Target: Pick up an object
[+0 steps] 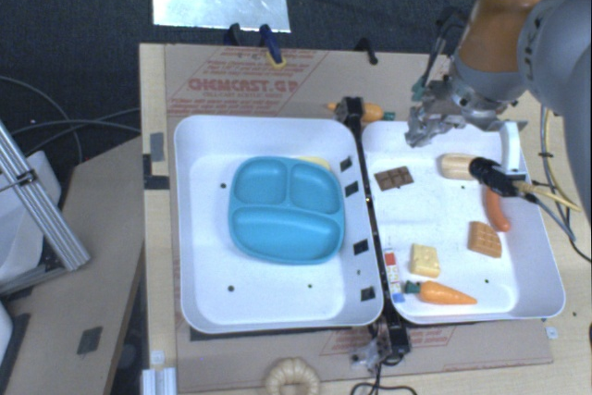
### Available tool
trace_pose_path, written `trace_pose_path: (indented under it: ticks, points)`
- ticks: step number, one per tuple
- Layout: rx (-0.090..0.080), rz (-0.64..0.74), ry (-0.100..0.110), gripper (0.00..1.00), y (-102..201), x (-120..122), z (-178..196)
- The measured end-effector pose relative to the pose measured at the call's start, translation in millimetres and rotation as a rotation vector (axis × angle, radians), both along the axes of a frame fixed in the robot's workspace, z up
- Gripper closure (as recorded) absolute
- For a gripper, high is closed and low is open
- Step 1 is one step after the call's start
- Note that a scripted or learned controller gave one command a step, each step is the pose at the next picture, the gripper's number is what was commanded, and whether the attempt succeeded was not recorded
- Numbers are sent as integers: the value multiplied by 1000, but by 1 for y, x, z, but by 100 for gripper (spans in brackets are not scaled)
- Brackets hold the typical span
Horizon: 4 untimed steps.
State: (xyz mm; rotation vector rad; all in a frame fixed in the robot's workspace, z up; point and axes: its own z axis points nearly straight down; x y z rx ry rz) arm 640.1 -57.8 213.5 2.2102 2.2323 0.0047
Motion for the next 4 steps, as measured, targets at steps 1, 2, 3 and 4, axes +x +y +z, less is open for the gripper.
trace_pose_path:
  ticks: [1, 2, 3, 4]
  points:
    - [1, 0, -1, 100, 51, 2, 15]
    - [0, 0, 0, 100, 103, 5, 3]
    - [-2, -3, 0, 100, 119, 6, 3]
    - [-3, -9, 1, 100, 114, 0, 1]
